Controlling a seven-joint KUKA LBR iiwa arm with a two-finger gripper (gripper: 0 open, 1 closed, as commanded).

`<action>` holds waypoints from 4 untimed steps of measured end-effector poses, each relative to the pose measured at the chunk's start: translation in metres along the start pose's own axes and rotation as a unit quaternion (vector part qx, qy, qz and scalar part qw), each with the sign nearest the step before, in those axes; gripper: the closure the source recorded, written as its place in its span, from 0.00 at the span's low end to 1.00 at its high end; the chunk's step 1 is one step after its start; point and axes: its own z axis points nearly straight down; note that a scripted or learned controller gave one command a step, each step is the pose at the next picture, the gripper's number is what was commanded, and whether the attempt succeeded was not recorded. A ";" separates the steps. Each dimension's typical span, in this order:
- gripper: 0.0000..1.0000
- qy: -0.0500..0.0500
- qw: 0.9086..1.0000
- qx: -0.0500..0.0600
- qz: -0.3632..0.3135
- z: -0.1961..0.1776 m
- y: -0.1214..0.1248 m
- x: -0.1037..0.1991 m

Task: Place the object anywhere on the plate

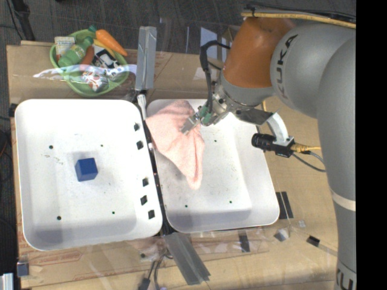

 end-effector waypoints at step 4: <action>1.00 -0.002 0.871 -0.001 -0.492 -0.014 0.113 0.151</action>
